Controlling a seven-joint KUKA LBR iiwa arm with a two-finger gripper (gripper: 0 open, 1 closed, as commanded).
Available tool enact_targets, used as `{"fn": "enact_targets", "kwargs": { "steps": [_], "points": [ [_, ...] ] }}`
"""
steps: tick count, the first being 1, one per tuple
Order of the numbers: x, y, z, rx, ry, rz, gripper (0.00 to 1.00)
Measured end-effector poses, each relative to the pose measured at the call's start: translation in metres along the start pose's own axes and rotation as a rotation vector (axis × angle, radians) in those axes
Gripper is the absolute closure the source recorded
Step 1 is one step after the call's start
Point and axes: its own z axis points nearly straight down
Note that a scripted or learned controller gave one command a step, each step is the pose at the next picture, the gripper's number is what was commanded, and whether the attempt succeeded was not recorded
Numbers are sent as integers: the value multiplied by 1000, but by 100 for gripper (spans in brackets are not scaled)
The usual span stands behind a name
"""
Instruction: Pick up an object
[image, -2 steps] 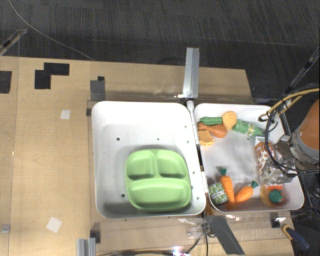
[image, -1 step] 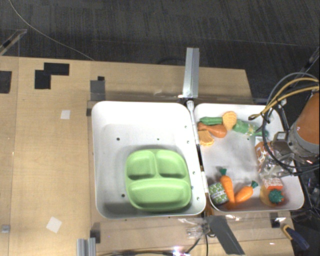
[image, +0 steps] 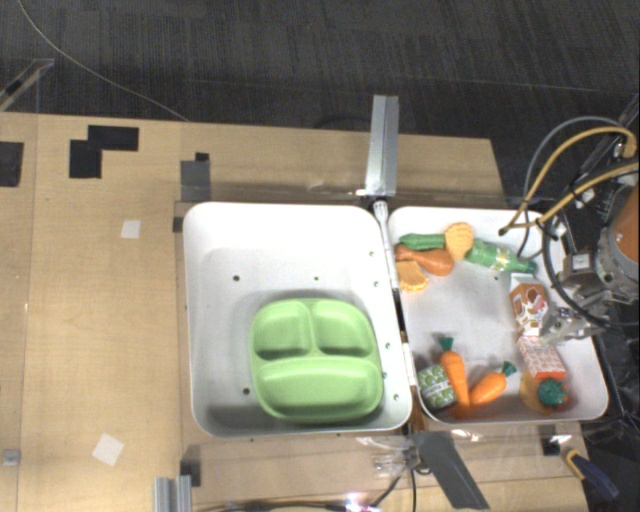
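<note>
You have two shallow white plastic bins on the pale wooden bench (image: 90, 330), split by a thin metal divider rail (image: 384, 150). Take that rail as your landmark.

Left of the rail, the left bin (image: 215, 235) has smooth, matte walls with rounded corners, and it holds one thing: a light green moulded plastic tray with three compartments (image: 316, 358), two small ones at the back and one long one in front. It lies flat, toward the bin's near side, close to the rail.

Right of the rail, the right bin (image: 480, 320) holds the toy food you may pick. Hard by the rail at the far end sit a green pod-shaped piece (image: 421, 242), an orange-brown glossy lump (image: 432, 262) and a ridged yellow-orange round piece (image: 459, 238); a green bottle-like item (image: 492, 256) lies just beyond them. Toward the near end, close to the rail, an orange plastic carrot with a green top (image: 455, 372) stands beside a small green-labelled can (image: 435, 384), and a second orange carrot (image: 487, 388) lies tilted next to them. Farthest from the rail are a printed red-and-white packet (image: 529, 305), a small red-and-white carton (image: 542, 358) and a rounded green-and-orange piece (image: 550, 395).

The grey arm's gripper (image: 566, 322) sits over the far-right rim, beside the packet; you cannot tell how its jaws are set, and nothing is visibly held.
</note>
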Motion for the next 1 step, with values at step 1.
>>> {"fn": "enact_targets", "kwargs": {
  "steps": [1],
  "points": [
    [-46,-35,-47,-1,-2,-258,100]
  ]
}}
